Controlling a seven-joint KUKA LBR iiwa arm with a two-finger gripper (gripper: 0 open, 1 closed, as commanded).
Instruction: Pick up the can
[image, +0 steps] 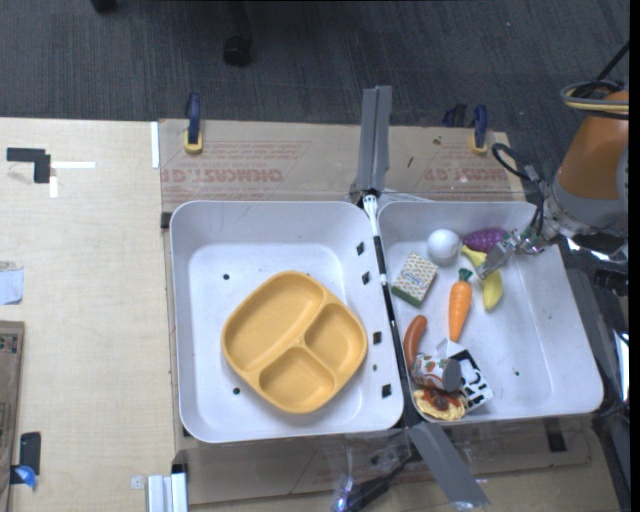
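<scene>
Crumpled printed metal can (446, 383), red, white and black, lying on its side in the front left corner of the right white plastic bin (560, 350), beside a red sausage-shaped toy (414, 338). Grey arm's jaws (522, 241) low at the back right of the same bin, well apart from the can, near a purple toy (485, 239); opening impossible to tell. Left white bin (200, 300) carrying a yellow divided plate (293, 342).
</scene>
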